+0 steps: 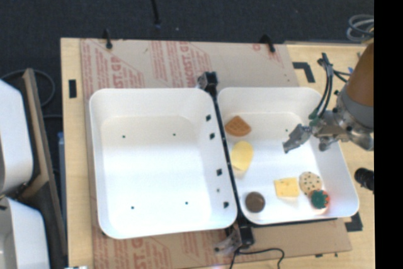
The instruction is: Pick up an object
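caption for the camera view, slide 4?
Gripper above the right bin, with six small food-like items in it; left bin alongside.

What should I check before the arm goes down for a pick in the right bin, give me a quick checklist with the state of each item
1. Objects available in the right bin: ok. Orange-brown piece, pale yellow piece, brown disc, yellow block, cookie and green-and-red piece all lie there.
2. End effector over the right bin: ok, above its upper right part.
3. End effector carrying nothing: cannot tell.
4. End effector lined up over a target: not ok, no object lies directly under it.
5. Target spacing: not ok for the cookie, which sits close against the yellow block and the green-and-red piece; the brown disc lies apart.
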Available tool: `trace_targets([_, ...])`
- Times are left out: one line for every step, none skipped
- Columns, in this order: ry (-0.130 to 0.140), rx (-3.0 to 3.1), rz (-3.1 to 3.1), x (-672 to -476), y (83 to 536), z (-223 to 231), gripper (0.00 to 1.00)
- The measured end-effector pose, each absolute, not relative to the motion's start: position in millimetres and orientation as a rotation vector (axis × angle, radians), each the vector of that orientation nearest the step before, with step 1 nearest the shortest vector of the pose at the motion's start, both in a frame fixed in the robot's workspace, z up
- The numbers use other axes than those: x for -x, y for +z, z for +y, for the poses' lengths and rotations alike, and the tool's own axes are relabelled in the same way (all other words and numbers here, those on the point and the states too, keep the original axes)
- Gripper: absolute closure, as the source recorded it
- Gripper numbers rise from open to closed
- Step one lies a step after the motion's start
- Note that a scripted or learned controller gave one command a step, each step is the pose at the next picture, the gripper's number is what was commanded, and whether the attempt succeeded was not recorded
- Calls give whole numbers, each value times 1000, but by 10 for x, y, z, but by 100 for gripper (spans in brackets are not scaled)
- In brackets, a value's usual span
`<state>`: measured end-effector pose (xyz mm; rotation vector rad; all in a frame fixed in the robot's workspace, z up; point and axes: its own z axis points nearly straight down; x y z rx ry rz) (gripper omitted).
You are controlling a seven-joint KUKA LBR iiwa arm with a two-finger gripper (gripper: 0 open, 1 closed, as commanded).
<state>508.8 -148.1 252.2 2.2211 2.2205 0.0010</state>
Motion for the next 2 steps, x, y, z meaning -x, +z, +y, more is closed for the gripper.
trace_targets([-10,-2227,2230,-4910,1130,-954,0])
trace_targets([0,-2221,2221,-5542,999,-1177,0])
